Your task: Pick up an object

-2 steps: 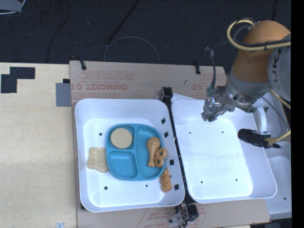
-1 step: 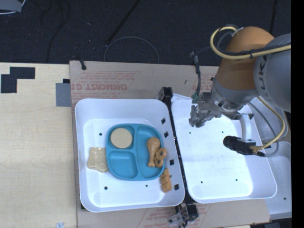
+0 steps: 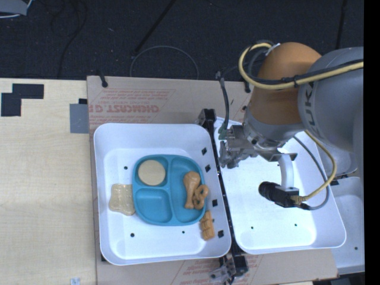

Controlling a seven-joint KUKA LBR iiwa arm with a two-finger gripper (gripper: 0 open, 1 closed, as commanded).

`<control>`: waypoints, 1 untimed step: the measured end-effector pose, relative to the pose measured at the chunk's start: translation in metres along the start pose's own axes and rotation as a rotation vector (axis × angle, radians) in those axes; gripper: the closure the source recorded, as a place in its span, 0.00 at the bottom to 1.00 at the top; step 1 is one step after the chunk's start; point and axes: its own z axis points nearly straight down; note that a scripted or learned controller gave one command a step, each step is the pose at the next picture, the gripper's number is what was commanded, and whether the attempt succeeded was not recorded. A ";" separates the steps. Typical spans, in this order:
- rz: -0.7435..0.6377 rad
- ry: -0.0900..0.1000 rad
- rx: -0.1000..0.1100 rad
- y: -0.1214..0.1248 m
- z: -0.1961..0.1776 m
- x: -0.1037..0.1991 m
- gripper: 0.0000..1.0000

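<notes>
End effector is seen low over the right bin, close against the divide between the bins; whether it is open or closed cannot be told, and nothing is seen gripped. A blue tray is lodged in the left bin. A round tan disc is seated in the tray's upper left compartment, a tan pretzel-like piece in its right compartment. A pale slab is laid against the tray's left edge, and a small orange-brown piece is tucked at its lower right corner.
</notes>
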 end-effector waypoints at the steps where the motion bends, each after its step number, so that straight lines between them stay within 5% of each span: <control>1: 0.000 0.000 0.000 -0.026 -0.004 0.046 1.00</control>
